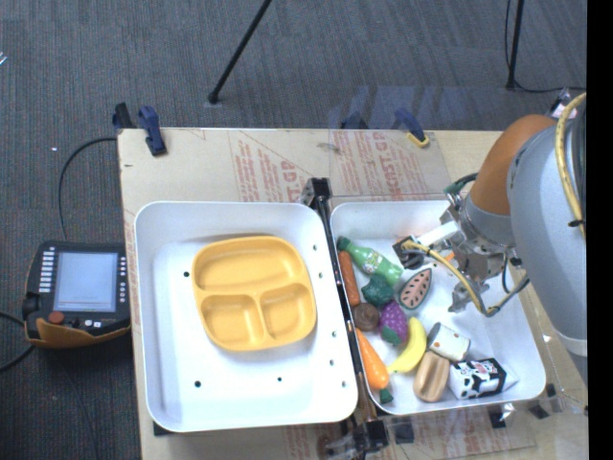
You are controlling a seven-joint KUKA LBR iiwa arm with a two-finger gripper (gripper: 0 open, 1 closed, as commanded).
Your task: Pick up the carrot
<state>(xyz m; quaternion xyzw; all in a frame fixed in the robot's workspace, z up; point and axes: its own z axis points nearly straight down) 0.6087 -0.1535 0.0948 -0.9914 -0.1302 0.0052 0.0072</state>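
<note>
lying carrot (372, 357), long axis near-to-far

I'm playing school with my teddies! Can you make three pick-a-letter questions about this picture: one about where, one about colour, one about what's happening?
1. Where is the carrot? A) in a cup B) in the right-hand bin C) on a shelf
2. What colour is the divided plate? A) yellow B) blue C) red
3. The carrot is A) held by the gripper B) lying in its bin C) standing upright
Answers: 1 B, it lies by that bin's near left wall. 2 A, the plate is plainly yellow. 3 B, it lies flat, with the gripper apart from it.
</note>
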